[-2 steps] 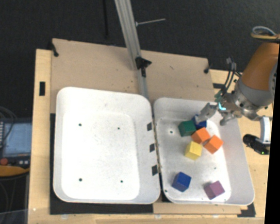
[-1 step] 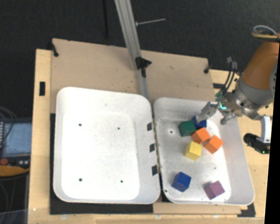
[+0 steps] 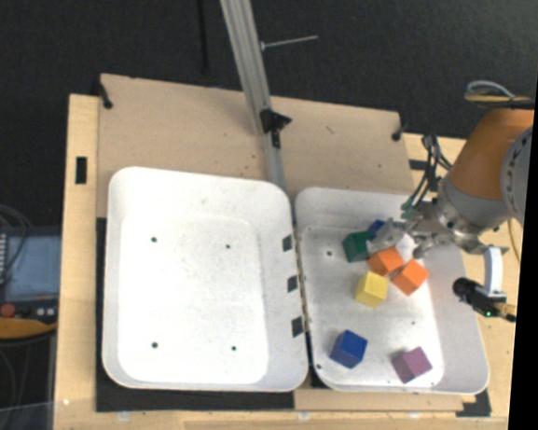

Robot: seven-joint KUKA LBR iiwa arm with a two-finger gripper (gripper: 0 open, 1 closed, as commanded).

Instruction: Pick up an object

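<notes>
I see the end effector low over the right bin, at its upper middle, with the arm coming in from the right, its orange band bright above the grey wrist. I cannot tell how far the end effector is open, nor whether it has hold of anything; its tip is lost among the blocks. Taking the yellow block as my landmark: two orange blocks sit just up and to the right of it, the nearer one almost touching it and the other just beside that one. A green block lies above and slightly left of the yellow one, and a small blue block is above that, near the end effector. Below the yellow block, well apart from it, is a larger blue block, and to the lower right is a purple block. Far to the left of the yellow block is the left bin. Both bins rest on a tan surface, and a grey pole slants up from behind them.
</notes>
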